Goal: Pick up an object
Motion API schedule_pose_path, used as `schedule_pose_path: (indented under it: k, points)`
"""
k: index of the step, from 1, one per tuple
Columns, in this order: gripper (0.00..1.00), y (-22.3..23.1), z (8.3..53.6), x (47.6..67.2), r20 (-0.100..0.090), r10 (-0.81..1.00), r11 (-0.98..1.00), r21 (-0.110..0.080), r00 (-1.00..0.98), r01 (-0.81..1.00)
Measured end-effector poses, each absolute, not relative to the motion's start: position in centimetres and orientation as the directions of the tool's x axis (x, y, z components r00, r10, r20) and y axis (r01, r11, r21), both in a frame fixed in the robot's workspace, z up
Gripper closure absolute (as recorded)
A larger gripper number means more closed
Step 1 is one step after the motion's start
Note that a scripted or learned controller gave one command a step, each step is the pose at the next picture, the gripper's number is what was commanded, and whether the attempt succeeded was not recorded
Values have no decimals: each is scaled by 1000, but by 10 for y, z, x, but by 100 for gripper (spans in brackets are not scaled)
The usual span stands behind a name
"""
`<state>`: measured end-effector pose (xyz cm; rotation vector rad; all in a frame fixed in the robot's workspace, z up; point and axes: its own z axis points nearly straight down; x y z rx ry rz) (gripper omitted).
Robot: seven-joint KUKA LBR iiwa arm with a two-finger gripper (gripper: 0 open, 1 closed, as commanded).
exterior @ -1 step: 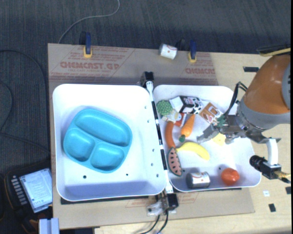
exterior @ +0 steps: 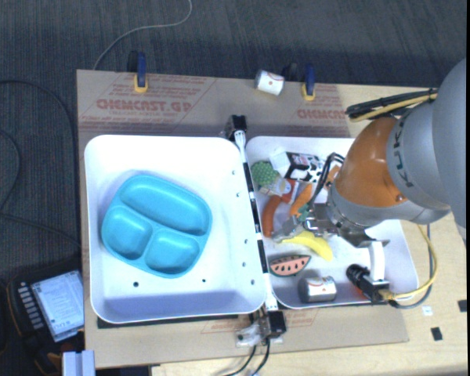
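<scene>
My gripper (exterior: 301,222) is down in the right bin (exterior: 403,266), under the orange band of the arm, among a cluster of toys. Directly at it lie an orange carrot-like piece (exterior: 272,210) and a yellow banana (exterior: 313,246). A watermelon slice (exterior: 289,265) rests just in front of the banana, and a small grey and red can (exterior: 318,289) sits near the bin's front wall. A green leafy piece (exterior: 264,174) and a black and white packet (exterior: 301,164) lie at the back of the bin. The arm hides the bin's right half.
The left bin (exterior: 110,292) holds a blue divided plate (exterior: 156,223). A metal divider strip (exterior: 249,202) runs between the bins. A small white and red object (exterior: 269,83) lies on the cardboard behind the bins, beside blue and yellow clamps (exterior: 141,70).
</scene>
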<state>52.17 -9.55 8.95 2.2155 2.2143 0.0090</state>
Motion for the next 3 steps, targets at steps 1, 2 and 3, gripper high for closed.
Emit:
schedule_pose_path:
  k: [1,2,3]
  points:
    - [100,-95,100,523,-2,1000,0,14,0,1000]
    - [100,-95,110,523,-2,1000,0,14,0,1000]
    - [100,-87,255,569,-2,1000,1,2,-1,1000]
